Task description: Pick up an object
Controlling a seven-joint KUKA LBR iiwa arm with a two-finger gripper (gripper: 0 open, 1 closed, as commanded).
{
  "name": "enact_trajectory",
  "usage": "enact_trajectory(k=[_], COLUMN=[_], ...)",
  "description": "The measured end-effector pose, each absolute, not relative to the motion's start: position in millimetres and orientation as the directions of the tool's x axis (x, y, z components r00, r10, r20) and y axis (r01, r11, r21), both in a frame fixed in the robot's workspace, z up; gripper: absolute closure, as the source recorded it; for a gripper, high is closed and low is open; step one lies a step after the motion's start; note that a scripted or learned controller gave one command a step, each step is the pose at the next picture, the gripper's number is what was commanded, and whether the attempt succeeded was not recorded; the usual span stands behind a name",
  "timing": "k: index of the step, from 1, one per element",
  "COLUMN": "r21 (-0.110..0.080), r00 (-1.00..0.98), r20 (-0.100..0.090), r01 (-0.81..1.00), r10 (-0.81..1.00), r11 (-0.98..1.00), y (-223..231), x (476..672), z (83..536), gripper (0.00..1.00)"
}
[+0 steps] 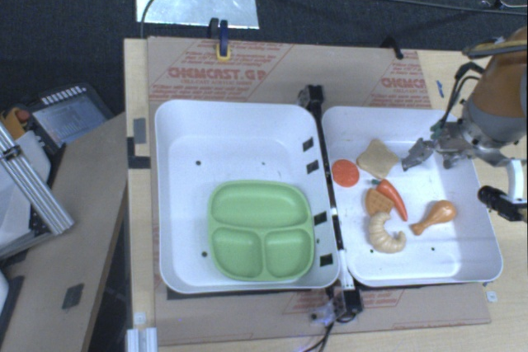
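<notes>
Over the upper right part of the right bin (474, 264) the gripper (425, 152) is seen, reaching in from the right; whether anything is clasped cannot be told, and nothing is visibly held. Just left of it a tan bread slice (378, 158) is lying, and further left a red tomato slice (345, 172) is found. Below and to the left of it an orange carrot (391, 197) is laid beside a pale croissant (385, 232), with a chicken drumstick (434, 216) almost directly beneath it. Well to the left, a green divided plate (260, 228) is set in the left bin (177, 177).
</notes>
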State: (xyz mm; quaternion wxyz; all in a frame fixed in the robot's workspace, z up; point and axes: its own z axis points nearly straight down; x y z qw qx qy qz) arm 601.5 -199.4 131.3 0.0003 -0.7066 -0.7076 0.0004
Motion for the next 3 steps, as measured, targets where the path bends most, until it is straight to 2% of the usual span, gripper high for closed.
enact_trajectory(k=[1, 2, 3], r21=[-0.002, 0.004, 0.005], r00=[-0.002, -0.002, -0.004], r20=[0.000, -0.002, -0.001], r01=[1.000, 1.000, 1.000], r10=[1.000, 1.000, 1.000], r11=[0.002, 0.002, 0.004], y=[-199, -200, -191], x=[601.6, 603.3, 599.5], z=[82, 96, 147], gripper=[0.00, 1.00, 1.00])
